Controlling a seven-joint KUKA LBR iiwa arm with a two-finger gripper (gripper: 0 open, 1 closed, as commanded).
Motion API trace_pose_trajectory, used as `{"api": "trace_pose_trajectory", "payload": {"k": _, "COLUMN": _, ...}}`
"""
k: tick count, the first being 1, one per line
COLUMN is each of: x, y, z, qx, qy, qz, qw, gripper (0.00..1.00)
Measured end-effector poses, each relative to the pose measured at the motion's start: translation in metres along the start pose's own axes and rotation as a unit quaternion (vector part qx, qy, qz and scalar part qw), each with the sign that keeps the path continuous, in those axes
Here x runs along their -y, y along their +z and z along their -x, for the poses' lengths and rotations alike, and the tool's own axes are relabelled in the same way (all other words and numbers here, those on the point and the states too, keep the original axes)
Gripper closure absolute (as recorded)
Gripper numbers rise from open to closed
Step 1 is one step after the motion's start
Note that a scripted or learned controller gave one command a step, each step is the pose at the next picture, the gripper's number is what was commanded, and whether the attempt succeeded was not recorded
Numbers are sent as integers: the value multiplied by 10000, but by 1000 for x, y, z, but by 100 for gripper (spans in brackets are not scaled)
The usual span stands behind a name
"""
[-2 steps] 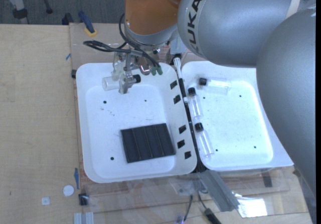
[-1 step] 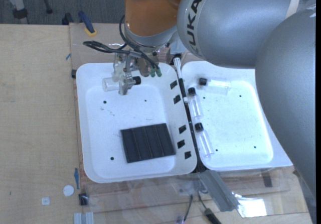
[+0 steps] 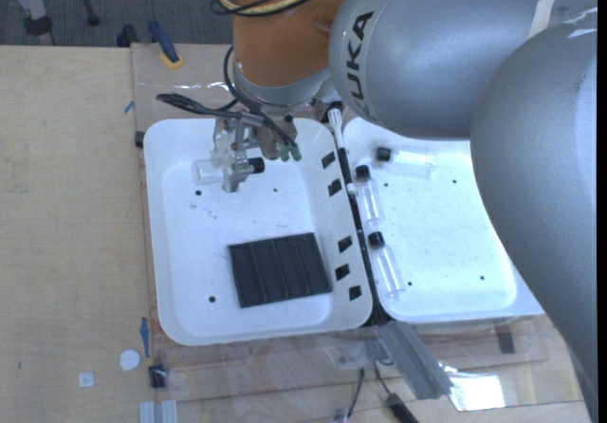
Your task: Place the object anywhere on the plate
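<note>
1. The claw (image 3: pixel 235 165) hangs low over the far end of the left bin (image 3: pixel 171 250).
2. A small clear thing (image 3: pixel 210 168) with a dark tip sits right at the claw's fingers. It looks like the object to move.
3. I cannot tell how wide the claw is, or if it really has the clear thing.
4. The plate (image 3: pixel 280 267) is dark and flat. It lies in the same bin, nearer to us than the claw, well apart from it.
5. The clear thing is small and smooth, so I think it could slip out on the way.
6. If it drops too soon, it would land on the white bin floor, not the plate.
7. It looks round, so it might roll off the flat plate.
</note>
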State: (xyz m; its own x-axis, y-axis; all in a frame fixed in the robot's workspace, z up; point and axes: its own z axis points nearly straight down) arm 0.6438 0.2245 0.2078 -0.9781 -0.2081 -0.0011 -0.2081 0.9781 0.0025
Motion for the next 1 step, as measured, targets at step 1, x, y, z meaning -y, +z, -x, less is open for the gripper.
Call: {"api": "trace_pose_trajectory", "payload": {"k": 1, "x": 0, "y": 116, "z": -1, "qx": 30, "qy": 449, "qz": 2, "qw": 9990, "gripper": 100}}
